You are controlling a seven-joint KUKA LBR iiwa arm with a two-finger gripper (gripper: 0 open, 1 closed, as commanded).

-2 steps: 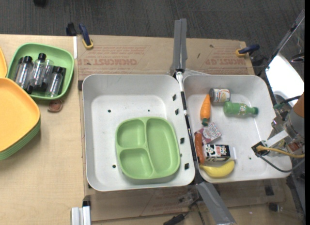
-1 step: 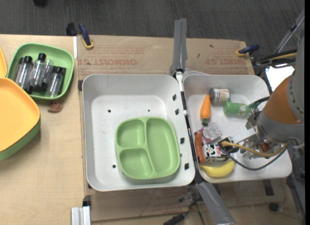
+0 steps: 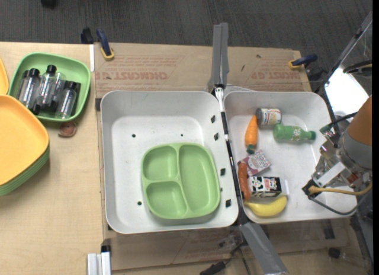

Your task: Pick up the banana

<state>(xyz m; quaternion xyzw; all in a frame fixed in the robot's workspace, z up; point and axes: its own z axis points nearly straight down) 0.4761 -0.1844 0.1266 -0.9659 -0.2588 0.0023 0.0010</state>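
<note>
The banana [image 3: 267, 207] lies on its side in the near left corner of the right bin [image 3: 299, 97], curved ends turned up toward the far side, close against the near wall. A small carton [image 3: 265, 185] sits touching it on the far side, and a sausage [image 3: 243, 180] runs along the left wall just beside both. Farther back lie a pink packet [image 3: 259, 162], a carrot [image 3: 251, 133], a green bottle [image 3: 293, 133] and a small can [image 3: 269, 116]. The gripper [image 3: 328, 176] hangs over the right side of this bin, well apart from the banana, with a yellowish cable looping below it; I cannot tell whether it is open or closed, since the wrist and wiring hide that part. The left bin [image 3: 118, 149] holds a green divided tray [image 3: 180, 181]. On the bench to the left stand a green dish of vials [image 3: 50, 87] and a stack of orange plates [image 3: 18, 143]. The main risk, as I judge it, is crowding: the banana is hemmed in by the carton, the sausage and the bin's corner, so a descent slightly off could clamp the carton instead, strike the wall, or push the banana tighter into the corner. Its curved, smooth skin could also roll or slip out if gripped near an end rather than across the middle.
</note>
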